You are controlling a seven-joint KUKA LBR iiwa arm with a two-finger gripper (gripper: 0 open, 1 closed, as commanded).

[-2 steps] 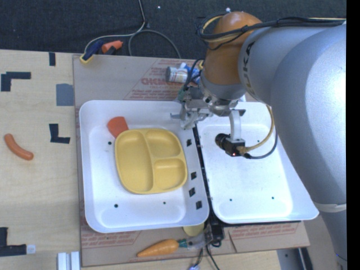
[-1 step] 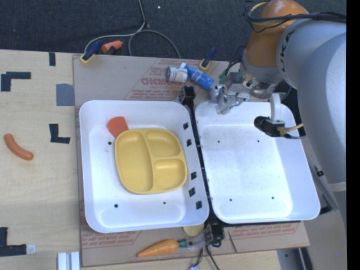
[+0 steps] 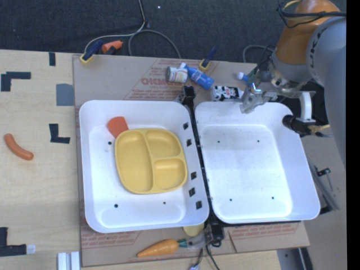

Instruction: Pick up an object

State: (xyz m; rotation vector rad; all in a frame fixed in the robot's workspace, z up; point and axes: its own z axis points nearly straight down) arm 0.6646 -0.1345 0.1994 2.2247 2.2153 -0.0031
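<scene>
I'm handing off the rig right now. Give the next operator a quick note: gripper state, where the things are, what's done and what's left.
Gripper: hovering over the far rim of the right bin, with nothing visible between its fingers.
Left bin: yellow divided plate in the middle, with an orange block at its far-left edge, partly tucked under it.
Outside the bins: toy carrot at the near edge, sausage on the bench to the left, blue-and-white bottle behind the bins.
Done: nothing picked yet.
Left: choose an object, grasp, lift.
</scene>
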